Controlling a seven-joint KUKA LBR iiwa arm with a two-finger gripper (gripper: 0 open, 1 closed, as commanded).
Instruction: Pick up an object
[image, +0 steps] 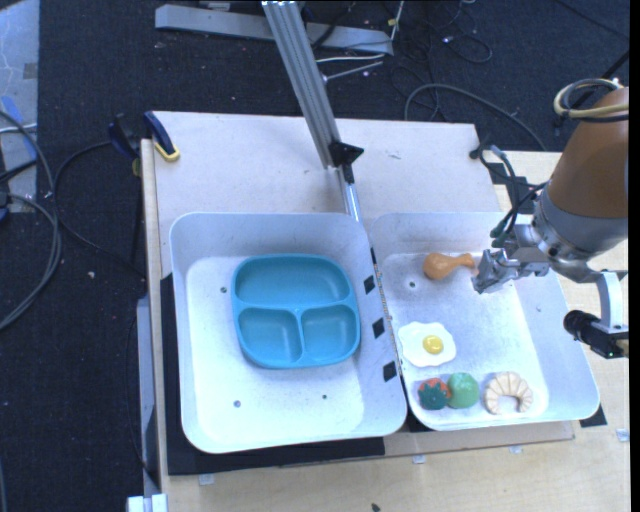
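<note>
hung low over the right bin (560, 300) at its far side, the gripper (492, 272) just beside the narrow end of a toy drumstick (446, 264). could not tell the tool's state. nothing seen held. likely lined up there for a take by the thin handle, the nearest thing. lay in the same bin, well toward the near edge and clear of the arm: a fried egg (430, 344), a green and red vegetable piece (449, 391), a croissant (509, 392). sat alone in the left bin (200, 400), a blue divided tray (296, 309), perhaps kept apart as a drop spot.
</note>
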